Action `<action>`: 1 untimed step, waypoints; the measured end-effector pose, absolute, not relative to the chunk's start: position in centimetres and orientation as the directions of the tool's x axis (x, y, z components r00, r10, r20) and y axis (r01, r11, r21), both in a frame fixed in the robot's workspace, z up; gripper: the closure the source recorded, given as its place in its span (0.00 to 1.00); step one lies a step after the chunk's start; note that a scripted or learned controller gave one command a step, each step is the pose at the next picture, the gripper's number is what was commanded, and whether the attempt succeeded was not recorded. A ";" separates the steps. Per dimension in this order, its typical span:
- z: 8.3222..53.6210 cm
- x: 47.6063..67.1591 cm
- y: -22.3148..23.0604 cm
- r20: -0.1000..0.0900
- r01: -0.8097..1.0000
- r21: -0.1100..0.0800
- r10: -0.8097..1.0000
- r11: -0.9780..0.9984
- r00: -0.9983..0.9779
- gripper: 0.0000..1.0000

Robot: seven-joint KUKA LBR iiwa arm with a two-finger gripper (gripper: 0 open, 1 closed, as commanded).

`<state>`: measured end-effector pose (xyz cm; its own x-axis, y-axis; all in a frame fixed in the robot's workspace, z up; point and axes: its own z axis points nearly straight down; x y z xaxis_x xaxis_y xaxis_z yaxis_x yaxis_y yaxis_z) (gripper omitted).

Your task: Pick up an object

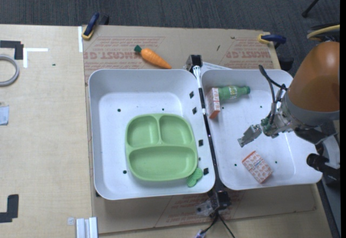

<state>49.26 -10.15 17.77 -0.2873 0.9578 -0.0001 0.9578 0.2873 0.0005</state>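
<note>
- Hovering low inside the right bin [303, 177], the gripper [250, 135] sits over bare white floor, between the green bottle [233, 91] above it in the view and the red-and-white packet [256, 167] below it; nothing is seen between its fingers.
- Whether those fingers are spread or pressed together I cannot tell; the tip is small and grey against the white, so any reading of its opening would be a guess.
- Closing where it is would most likely catch nothing, since both nearest objects lie apart from the tip.
- Going for the packet risks a skid: it lies flat and looks thin, so fingers coming straight down may press it or push it toward the bin's near wall.
- Going for the bottle risks a roll, as it lies on its side, and the small red-and-white carton [214, 102] just beside its base could be nudged against the divider.
- The arm [319, 85] leans in from the right over the bin's rim, so a deep reach toward the left bin [102, 123], with its green divided plate [160, 147] and the green piece [194, 177] at the plate's corner, could bump the middle walls.
- The toy carrot [153, 57] lies outside both bins on the cardboard, probably a poor target.
</note>
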 end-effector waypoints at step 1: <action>11.5 47.8 -10.2 0.001 0.848 0.000 0.848 0.530 -0.530 0.00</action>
<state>47.76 -10.19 11.48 -0.5298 0.8481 0.0010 0.8481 0.5298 -0.0005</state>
